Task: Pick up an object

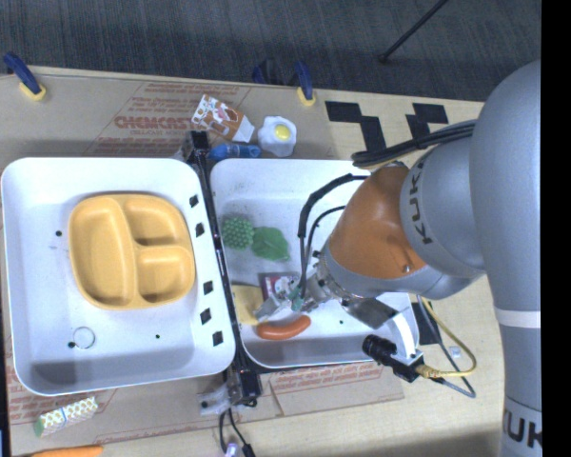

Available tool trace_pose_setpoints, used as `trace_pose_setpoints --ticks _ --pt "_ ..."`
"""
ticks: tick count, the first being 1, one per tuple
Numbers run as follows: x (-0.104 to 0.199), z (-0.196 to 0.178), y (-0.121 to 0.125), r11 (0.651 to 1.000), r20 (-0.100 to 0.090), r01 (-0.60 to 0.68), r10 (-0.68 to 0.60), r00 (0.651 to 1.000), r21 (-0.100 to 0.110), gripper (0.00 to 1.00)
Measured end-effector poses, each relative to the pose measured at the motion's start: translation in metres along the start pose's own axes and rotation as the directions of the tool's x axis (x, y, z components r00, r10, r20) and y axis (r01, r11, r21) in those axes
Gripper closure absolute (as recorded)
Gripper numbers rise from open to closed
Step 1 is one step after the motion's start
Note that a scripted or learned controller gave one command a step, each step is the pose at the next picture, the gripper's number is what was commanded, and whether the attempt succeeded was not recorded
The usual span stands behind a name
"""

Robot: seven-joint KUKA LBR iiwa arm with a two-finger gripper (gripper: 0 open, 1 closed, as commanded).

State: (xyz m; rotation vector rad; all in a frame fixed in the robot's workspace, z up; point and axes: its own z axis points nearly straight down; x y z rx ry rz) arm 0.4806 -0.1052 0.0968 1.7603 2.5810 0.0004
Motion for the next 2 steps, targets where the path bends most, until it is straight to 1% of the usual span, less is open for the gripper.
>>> trace_pose_setpoints --ticks 2 --pt "0.0001 0.0000 0.0000 1.000 0.000 0.000 0.000 1.000 0.000 0.00"
